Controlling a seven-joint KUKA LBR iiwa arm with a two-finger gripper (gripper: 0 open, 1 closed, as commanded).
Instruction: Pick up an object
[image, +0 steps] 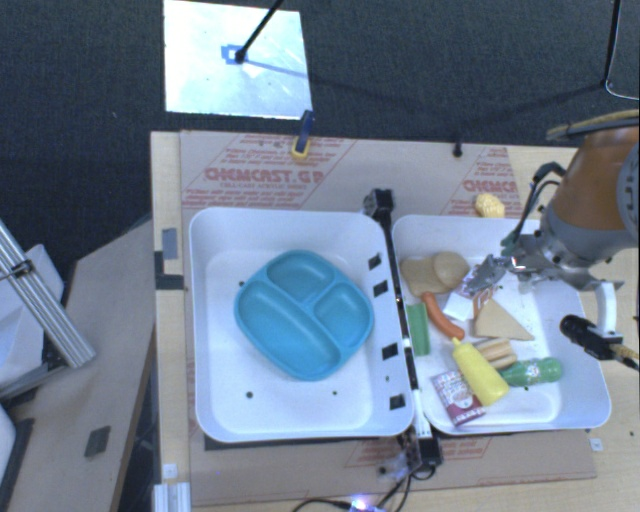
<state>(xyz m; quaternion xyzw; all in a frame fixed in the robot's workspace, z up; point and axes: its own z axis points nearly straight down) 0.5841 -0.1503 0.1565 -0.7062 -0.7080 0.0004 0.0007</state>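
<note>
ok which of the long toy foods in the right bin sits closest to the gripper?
The orange carrot-like piece, lying just left of and below the gripper. The yellow bottle and the green piece lie farther toward the bin's front edge.

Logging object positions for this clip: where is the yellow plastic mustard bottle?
The yellow plastic mustard bottle lies in the right white bin, near its front, between the red packet and the green toy vegetable.

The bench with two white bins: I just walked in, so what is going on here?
A grey KUKA arm with an orange band reaches from the right over the right white bin, its gripper low above toy food: a tan wedge, an orange carrot, a yellow bottle. The left white bin holds a blue divided plate.
</note>
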